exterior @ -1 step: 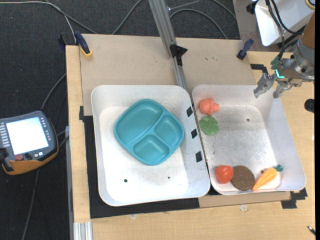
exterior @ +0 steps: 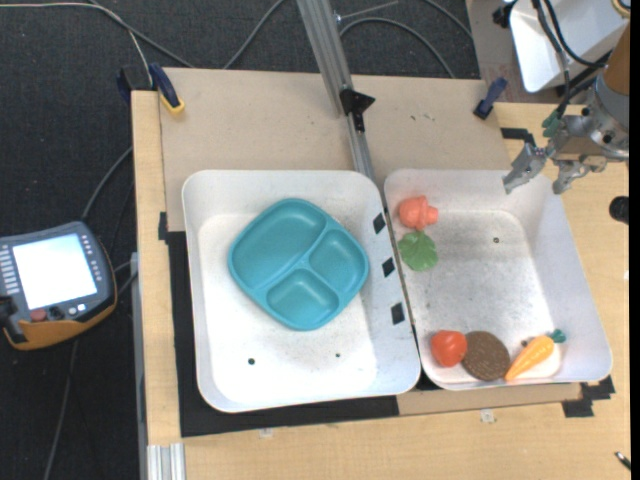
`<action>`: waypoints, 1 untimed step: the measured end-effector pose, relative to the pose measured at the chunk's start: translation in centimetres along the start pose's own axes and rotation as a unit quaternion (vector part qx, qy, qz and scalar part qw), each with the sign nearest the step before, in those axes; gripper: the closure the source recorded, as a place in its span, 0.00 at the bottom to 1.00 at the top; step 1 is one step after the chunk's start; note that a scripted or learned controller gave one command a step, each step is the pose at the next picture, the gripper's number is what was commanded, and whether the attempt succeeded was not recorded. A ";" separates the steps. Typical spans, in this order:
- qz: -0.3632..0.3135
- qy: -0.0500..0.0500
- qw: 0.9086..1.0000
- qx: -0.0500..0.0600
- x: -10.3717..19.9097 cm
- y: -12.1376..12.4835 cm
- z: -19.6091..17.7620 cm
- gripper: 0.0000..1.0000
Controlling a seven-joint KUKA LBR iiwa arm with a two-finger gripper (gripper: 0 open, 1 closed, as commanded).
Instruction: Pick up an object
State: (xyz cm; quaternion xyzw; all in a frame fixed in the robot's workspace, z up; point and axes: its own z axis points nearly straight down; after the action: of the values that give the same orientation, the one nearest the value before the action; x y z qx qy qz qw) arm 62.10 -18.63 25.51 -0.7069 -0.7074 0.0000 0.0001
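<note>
From the overhead camera I count two white bins on the desk: the left bin (exterior: 215, 368) holds one teal divided plate (exterior: 298, 262); the right bin (exterior: 575, 298) holds five toy foods, namely one pink piece (exterior: 416, 212), one green vegetable (exterior: 419, 252), one tomato (exterior: 449, 347), one brown patty (exterior: 486, 355) and one carrot (exterior: 532, 355). The gripper (exterior: 546, 171) hangs over the right bin's far rim, fingers spread with nothing between them.

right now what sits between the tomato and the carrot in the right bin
A brown cookie lies between the tomato and the carrot, touching both, in the camera view.
</note>
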 end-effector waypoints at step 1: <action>0.000 0.001 1.000 0.003 0.0 -0.6 6.2 0.00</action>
State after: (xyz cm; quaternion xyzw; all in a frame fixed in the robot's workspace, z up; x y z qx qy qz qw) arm 61.51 -18.61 19.34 -0.7072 -0.7070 0.0015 0.0029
